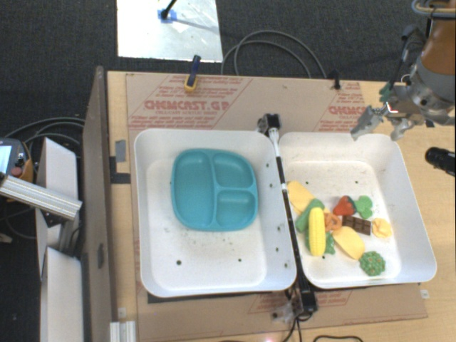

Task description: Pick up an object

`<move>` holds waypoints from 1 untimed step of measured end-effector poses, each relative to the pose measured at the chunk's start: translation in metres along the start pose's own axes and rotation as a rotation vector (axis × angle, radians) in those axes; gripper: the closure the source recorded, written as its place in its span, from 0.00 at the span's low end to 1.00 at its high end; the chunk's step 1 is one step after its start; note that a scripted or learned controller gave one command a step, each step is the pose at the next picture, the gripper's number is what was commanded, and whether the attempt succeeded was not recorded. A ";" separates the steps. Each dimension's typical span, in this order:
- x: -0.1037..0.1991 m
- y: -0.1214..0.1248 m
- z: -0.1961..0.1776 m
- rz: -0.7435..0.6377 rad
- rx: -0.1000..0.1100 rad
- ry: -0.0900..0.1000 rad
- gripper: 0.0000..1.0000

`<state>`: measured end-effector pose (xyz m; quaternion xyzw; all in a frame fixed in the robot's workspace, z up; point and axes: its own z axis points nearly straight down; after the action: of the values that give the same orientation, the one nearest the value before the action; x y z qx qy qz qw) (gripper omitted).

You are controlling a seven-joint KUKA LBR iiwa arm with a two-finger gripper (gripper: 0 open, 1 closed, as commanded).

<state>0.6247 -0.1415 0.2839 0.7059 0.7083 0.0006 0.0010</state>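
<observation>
A heap of toy food lies in the right bin [406, 191], toward its front. It includes a yellow corn cob [316, 231], a red strawberry [344, 206], a brown chocolate bar [357, 225], a green broccoli piece [371, 263] and a yellow wedge [299, 193]. My gripper [380, 125] hangs over the back right rim of that bin, well behind the heap. It is open, its two fingers spread, with nothing between them.
The left bin [153, 191] holds a teal divided plate [214, 189]. A black divider rail [281, 184] runs between the bins. A yellow and blue clamp [192, 77] sits on the cardboard behind the left bin. Cables loop behind the bins.
</observation>
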 end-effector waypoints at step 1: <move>-0.040 -0.042 0.171 0.006 0.015 0.002 0.00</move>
<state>0.5832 -0.1822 0.1127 0.7082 0.7060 -0.0038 -0.0050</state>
